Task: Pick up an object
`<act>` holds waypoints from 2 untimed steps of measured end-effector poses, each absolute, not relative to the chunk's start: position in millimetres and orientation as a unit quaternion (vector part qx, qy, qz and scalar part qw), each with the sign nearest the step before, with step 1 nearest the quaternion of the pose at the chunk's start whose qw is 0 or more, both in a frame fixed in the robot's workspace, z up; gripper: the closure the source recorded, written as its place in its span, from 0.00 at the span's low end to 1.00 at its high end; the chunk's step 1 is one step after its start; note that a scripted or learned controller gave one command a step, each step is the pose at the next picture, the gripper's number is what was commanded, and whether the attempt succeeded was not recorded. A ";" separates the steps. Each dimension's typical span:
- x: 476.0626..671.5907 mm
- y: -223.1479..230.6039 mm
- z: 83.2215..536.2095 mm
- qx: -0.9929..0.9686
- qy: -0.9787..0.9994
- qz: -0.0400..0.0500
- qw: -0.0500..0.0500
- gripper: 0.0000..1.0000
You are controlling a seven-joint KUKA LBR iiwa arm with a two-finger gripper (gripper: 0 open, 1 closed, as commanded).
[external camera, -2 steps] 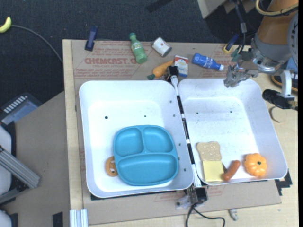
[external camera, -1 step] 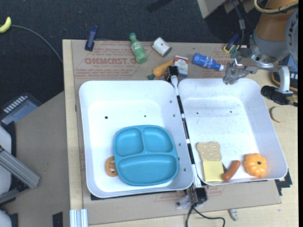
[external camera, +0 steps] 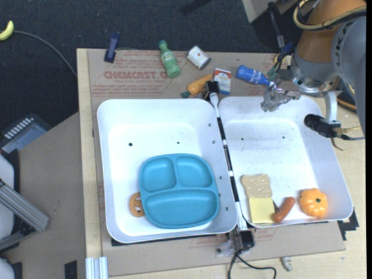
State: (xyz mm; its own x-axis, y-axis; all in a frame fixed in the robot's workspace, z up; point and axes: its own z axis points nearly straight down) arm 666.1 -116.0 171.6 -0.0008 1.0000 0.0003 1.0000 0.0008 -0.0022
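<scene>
Partly hidden under the blue tray [external camera: 177, 189], a pretzel [external camera: 136, 204] peeks out; the hand [external camera: 273, 100] hangs, grip unreadable

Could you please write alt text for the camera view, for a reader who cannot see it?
A grey robot arm's end effector hovers at the far edge of the right white bin, which holds a cracker, yellow block, sausage and small pumpkin near its front. The left bin holds a blue divided plate.

Green bottle [external camera: 170, 59] and blue bottle [external camera: 252, 75] behind the bins
</scene>
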 end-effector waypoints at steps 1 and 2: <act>667.2 -119.3 233.9 -0.707 -0.707 -0.001 -0.002 1.00; 666.1 -94.6 191.3 -0.707 -0.707 0.000 0.001 1.00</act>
